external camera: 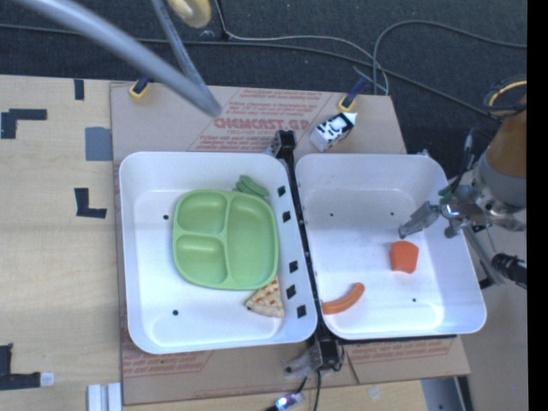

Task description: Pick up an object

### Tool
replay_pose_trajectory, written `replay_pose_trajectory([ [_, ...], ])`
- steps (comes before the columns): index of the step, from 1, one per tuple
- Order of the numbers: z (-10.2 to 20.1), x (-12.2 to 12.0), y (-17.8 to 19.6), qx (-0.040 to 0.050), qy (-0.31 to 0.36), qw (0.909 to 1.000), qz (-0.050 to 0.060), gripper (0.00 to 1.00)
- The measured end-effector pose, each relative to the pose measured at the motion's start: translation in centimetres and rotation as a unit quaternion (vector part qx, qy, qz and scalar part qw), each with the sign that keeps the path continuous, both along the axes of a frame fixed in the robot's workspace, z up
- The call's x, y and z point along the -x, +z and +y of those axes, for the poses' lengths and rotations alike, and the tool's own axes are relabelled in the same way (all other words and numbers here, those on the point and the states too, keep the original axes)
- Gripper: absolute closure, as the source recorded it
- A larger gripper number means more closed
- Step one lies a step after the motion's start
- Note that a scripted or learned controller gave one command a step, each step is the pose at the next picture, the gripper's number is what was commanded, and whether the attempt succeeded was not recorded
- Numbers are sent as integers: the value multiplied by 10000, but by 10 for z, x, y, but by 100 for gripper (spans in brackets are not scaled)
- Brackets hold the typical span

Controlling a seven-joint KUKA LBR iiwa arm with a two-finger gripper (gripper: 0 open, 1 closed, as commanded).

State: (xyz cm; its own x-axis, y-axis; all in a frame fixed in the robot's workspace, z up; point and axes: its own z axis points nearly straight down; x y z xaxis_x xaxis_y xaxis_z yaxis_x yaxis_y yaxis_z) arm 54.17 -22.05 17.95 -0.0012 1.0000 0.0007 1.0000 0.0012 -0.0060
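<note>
- The arm (507, 157) is reaching in from the right edge, its grey body and orange band sitting over the right rim of the right bin (342, 171); much of it is being cut off by the frame.
- The left bin (137, 229) is holding a green divided plate (226, 238), which is lying flat toward its middle.
- The gripper (421, 221) is hanging over the right part of the right bin, with one grey finger (417, 221) angling left and downward.
- Jaw state: the second finger is blending into the wrist hardware, so I cannot tell whether the jaws are released or clenched; nothing is showing between them.
- An orange block (404, 257) is lying on the right bin's floor, just near of the finger tip and apart from it, not within the jaws.
- An orange sausage-shaped piece (343, 298) is lying in the near left part of the right bin, well apart from the gripper.
- A pizza-slice toy (267, 299) is resting at the plate's near right edge in the left bin.
- A dark green item (251, 186) is peeking from behind the plate's far edge; its form is being largely hidden.
</note>
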Motion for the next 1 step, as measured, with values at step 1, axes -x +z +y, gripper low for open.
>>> replay_pose_trajectory([
  [1,3,-2,-64,-2,2,10000,4,0],
])
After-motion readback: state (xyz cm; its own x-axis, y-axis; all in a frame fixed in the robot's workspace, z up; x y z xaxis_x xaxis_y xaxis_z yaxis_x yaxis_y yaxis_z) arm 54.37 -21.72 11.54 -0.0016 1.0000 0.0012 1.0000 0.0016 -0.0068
